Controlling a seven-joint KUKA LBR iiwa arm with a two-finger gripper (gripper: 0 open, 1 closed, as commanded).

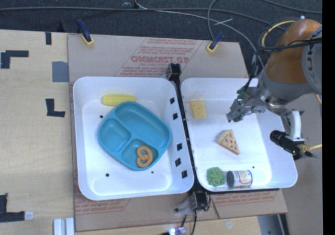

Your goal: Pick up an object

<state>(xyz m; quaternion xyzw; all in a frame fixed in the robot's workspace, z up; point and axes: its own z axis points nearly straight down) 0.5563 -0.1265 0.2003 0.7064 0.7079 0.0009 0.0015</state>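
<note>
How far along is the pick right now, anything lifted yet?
Nothing looks lifted. The gripper is over the right bin, above the pizza slice and right of the cheese; nothing is visibly in it. The broccoli and can lie at the bin's near edge. The pretzel sits on the blue plate, corn beside it. Descent, grasp and lift remain.
</note>
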